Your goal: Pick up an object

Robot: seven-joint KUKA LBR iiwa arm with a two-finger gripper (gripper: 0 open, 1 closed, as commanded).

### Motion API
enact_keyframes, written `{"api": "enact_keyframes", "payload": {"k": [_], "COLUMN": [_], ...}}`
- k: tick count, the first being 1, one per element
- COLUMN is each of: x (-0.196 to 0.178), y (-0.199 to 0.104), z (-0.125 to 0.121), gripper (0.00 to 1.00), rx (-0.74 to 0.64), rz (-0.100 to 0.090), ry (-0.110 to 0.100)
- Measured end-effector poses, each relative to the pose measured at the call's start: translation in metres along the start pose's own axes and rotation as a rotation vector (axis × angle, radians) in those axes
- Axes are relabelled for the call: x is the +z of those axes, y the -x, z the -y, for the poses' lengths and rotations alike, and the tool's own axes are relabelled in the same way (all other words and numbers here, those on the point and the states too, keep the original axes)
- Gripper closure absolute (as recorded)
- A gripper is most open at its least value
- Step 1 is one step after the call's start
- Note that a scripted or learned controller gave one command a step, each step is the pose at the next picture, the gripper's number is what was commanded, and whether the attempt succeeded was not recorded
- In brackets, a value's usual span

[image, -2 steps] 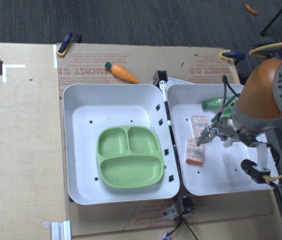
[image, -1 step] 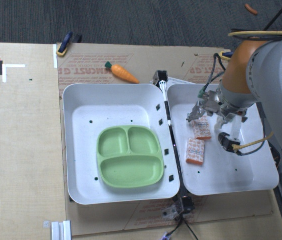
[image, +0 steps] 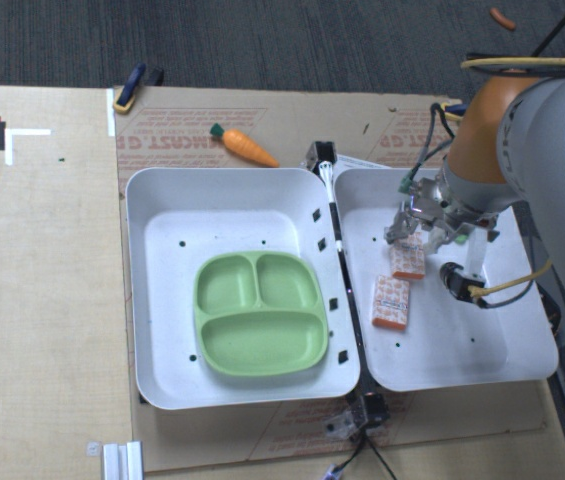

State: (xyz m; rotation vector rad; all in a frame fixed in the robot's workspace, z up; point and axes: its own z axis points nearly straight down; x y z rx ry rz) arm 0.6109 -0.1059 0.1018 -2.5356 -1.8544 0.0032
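Honestly, the likeliest failure from here is that I close on nothing, or only pinch a corner of the upper packet [image: 409, 260] and it slips free as I rise. My pincer [image: 417, 224] hangs low in the right bin [image: 522, 353], and my own wrist hardware crowds the spot, so I cannot tell how my pincer is set, whether spread or closed. That packet looks flat and thin, lying close against the bin floor, which gives little edge to catch. It also appears to touch the lower packet [image: 391, 301], so a sloppy grab might drag both or shove one aside. The upper packet sits just beneath and slightly ahead of my tip, seemingly touching or nearly so. The lower packet lies a little farther out, toward the divider between the bins. A green plate [image: 260, 314] rests in the far bin, well apart from me.
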Motion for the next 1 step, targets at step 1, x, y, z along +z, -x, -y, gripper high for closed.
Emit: {"api": "enact_keyframes", "payload": {"k": [1], "x": [-0.0901], "y": [0.0062], "z": [0.0835], "gripper": [1.0], "rx": [0.041], "rz": [-0.001], "ry": [0.0]}}
